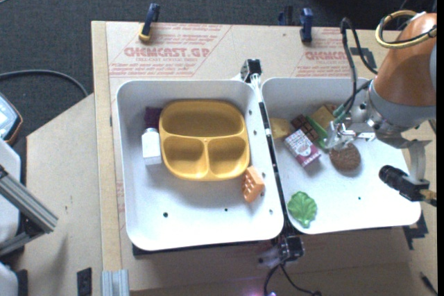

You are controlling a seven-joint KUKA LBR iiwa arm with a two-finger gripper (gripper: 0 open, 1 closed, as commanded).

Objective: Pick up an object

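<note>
The green leaf (302, 209) lies at the near edge of the right bin (374, 215), the closest thing to the camera, and well apart from the gripper. The likelier target is the brown round cookie (345, 158), which sits just below and beside the gripper (338, 136) on the near side of it. From the cookie, the gripper is up and slightly to the left, almost touching its far rim; I cannot tell whether it makes contact. The cookie is round, so it has no long axis to line up with, and a grasp would, in my judgement, need only a short shift toward the near edge of the bin before descending.

I cannot tell whether the gripper is apart or together, since the wrist hides the tips, and nothing is visibly held.

Left of the cookie lies the red and white packet (302, 147), its long axis slanting from upper left to lower right. Above the packet, farther from the cookie, a dark chocolate bar (301, 124) and a tan box (323, 114) crowd together with a green piece (320, 132) between them and the gripper. This clutter lies just left of the gripper, so a careless descent risks catching it.

Far left of the cookie, the left bin (139, 215) holds a yellow divided tray (203, 138), a white bottle (151, 147) and an orange block (253, 184).
</note>
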